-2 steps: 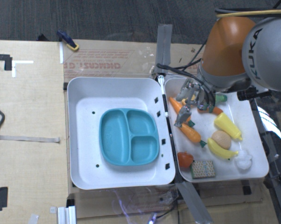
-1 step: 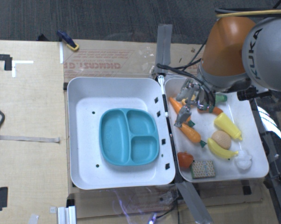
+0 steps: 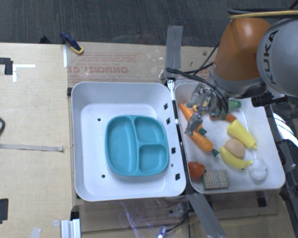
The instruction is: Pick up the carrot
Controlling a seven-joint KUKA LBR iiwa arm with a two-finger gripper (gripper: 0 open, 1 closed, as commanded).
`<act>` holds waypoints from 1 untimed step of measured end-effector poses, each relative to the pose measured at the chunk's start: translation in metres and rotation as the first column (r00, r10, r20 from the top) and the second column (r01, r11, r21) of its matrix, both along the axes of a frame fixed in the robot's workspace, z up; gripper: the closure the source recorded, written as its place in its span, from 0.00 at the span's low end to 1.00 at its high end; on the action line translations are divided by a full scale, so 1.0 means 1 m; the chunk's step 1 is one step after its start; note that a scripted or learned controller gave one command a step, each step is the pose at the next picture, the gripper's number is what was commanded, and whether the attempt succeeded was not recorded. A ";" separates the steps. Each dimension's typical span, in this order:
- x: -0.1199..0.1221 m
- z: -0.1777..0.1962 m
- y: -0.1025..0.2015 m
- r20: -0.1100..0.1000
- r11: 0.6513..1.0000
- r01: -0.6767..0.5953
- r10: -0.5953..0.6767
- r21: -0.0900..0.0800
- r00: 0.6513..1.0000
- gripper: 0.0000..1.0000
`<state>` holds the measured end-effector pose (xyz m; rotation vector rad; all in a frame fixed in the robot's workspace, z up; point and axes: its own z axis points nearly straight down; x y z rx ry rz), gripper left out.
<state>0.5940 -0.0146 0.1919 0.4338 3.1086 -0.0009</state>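
Two carrots lie in the right bin [image 3: 268, 180] near its left wall. One carrot [image 3: 184, 111] sits higher up, and another carrot [image 3: 203, 142] with a green stub lies just below it. My gripper [image 3: 194, 115] hangs over them with its fingers open, one fingertip [image 3: 191, 127] next to the lower carrot's top end. Nothing is clamped between the fingers. The arm's wrist hides the bin's far middle.
The right bin also holds an orange piece with a green top [image 3: 229, 116], a yellow corn-like toy [image 3: 241, 133], a banana [image 3: 234, 158], a tan egg shape [image 3: 234, 148], a red tomato [image 3: 196, 169], a sponge [image 3: 215, 179] and a white object [image 3: 258, 171]. A teal divided plate [image 3: 137, 145] sits in the left bin [image 3: 84, 133].
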 end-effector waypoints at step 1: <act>0.000 -0.099 -0.082 0.001 0.999 0.043 -0.043 0.000 0.999 0.00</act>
